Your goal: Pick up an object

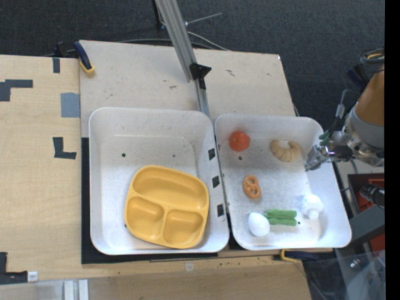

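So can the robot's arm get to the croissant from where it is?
Probably yes. The end effector sits at the right bin's right rim, just beside the croissant, and nothing lies between them. The tomato and pretzel are farther left.

Robot lab; taped bench (37,136); two white bins (100,167); toy food.

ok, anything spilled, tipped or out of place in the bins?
Nothing stands out. The yellow divided plate lies flat in the left bin, turned a little askew to its walls. In the right bin, the tomato, croissant, pretzel, egg, green beans and a white item lie apart, none spilled.
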